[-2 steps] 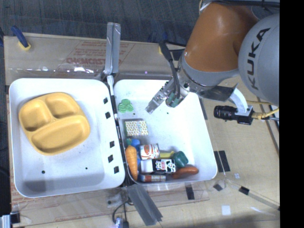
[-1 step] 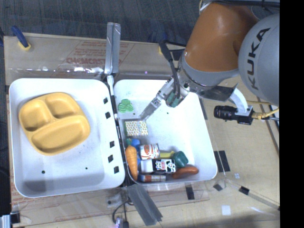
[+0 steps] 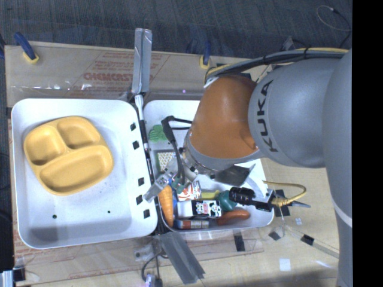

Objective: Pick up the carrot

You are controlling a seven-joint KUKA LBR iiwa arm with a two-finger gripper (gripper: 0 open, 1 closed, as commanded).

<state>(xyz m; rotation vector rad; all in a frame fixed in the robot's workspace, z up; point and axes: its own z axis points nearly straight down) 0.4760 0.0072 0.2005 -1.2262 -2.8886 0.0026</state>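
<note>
The carrot (image 3: 166, 204) is a short orange piece lying upright along the left wall of the right bin (image 3: 179, 107), near its front corner. My gripper (image 3: 167, 183) hangs low over the bin, right at the carrot's upper end, and its metal tip seems to touch or overlap that end. The arm's orange band and grey body cover the middle and right of this bin and hide what lies under them.
Packed beside the carrot are a red-and-white packet (image 3: 191, 191), a black-and-white box (image 3: 206, 208), a teal bottle (image 3: 227, 201), a red item (image 3: 237, 215) and a dark pen (image 3: 190, 224). A green item (image 3: 158, 133) lies farther back. A yellow divided plate (image 3: 69, 154) sits in the left bin (image 3: 78, 226).
</note>
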